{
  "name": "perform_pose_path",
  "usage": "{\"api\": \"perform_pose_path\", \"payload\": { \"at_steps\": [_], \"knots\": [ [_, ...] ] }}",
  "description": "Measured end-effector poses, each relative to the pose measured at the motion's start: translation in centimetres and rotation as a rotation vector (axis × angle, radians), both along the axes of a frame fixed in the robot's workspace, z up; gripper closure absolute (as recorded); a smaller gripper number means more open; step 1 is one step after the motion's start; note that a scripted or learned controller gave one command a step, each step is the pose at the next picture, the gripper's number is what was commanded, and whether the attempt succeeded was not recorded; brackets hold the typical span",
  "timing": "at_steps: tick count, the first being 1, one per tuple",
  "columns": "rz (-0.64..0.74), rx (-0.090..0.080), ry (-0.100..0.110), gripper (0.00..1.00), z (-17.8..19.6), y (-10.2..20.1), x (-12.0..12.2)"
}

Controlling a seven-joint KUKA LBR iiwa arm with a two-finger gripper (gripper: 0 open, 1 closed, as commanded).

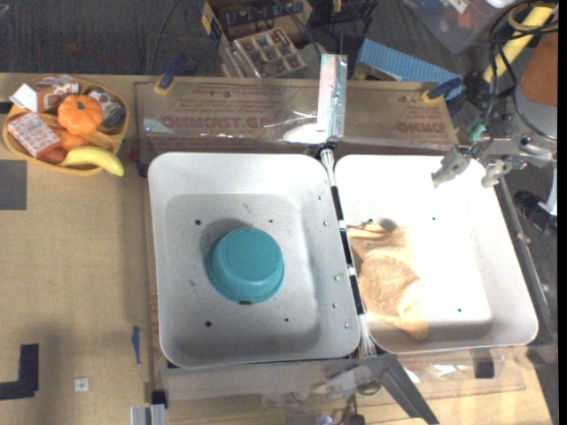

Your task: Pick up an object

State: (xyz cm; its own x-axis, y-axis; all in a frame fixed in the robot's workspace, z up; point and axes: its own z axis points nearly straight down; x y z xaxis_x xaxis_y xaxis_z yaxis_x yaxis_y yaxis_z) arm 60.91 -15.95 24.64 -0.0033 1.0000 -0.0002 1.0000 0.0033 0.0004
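Hovers with gripper [467,165] fingers spread and holding nothing over the right bin's [496,264] far right corner, tan cloth [387,282] lying down-left, along the bin's left wall.

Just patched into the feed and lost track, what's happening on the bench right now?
The grey arm's tool sits over the far right corner of the right white bin, with nothing visible between its fingers. A tan, crumpled cloth-like object lies against that bin's left wall, untouched. A round teal plastic bowl, upside down, rests in the middle of the left white bin. No pick has been made yet.
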Motion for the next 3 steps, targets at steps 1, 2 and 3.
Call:
{"api": "perform_pose_path", "payload": {
  "at_steps": [1,2,3],
  "knots": [
    [0.131,0.0,-0.001,0.0,-8.1,2.4,-1.5],
    [0.234,-0.003,-0.011,0.0,-15.6,5.8,-3.5],
    [0.231,-0.002,-0.016,1.0,-14.5,5.8,-3.3]
  ]
}}
